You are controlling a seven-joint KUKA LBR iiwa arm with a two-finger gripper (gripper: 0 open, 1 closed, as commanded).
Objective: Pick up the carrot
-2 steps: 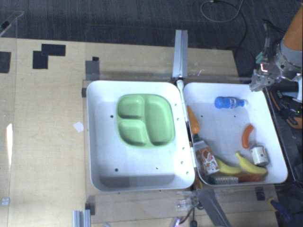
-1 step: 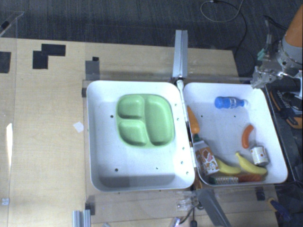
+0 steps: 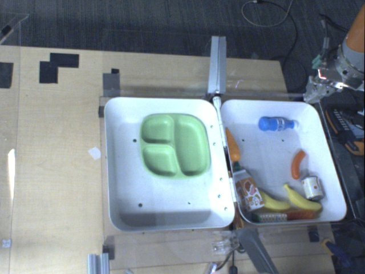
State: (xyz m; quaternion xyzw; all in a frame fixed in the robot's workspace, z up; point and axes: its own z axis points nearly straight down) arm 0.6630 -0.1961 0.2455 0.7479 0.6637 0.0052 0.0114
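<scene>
At the lower right of the frame, the right bin (image 3: 326,131) holds a cluster along its near edge: a small printed carton (image 3: 247,192) at the lower left corner, two bananas (image 3: 288,200) lying side by side across the bottom, a dark red item (image 3: 285,215) pressed against the near wall, too hidden to name, and a small silver can (image 3: 311,188) just right of the bananas. Above the can lies a short orange-red sausage-shaped piece (image 3: 297,164). Farther up sits a blue bottle (image 3: 276,124), lying on its side near the far wall.

The carrot (image 3: 232,145) lies along the left wall of the right bin, just beside the divider between the bins. It is slender, orange, tapering toward the upper end, with a dark green stub at its lower end near the carton.

The left bin (image 3: 122,210) holds a green three-compartment tray (image 3: 175,144) in its upper middle.

At the upper right of the frame, the gripper (image 3: 319,87) hangs outside the right bin's far corner, well apart from the carrot; whether its jaws are open or closed cannot be told.
</scene>
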